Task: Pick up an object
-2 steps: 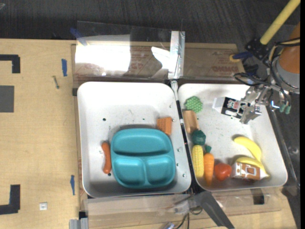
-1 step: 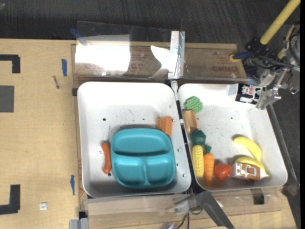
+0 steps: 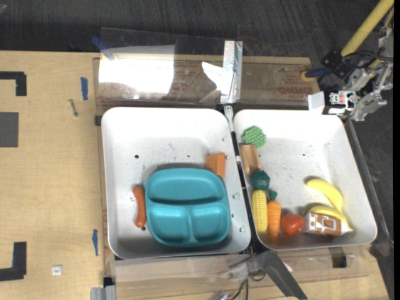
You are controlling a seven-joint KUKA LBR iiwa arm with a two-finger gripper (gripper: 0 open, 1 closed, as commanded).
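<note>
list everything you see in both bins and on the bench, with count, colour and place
bins: 2, white, side by side on bench
tray: 1, teal, left bin
carrot-like piece: 1, orange, left of tray
block: 1, orange, behind tray
leafy piece: 1, green, right bin, back left
corn: 1, yellow, right bin, left edge
carrot: 1, orange, beside corn
tomato: 1, red, front
bananas: 2, yellow, right side
carton: 1, brown and white, front right
gripper: 1, grey, above right bin's far corner
</note>
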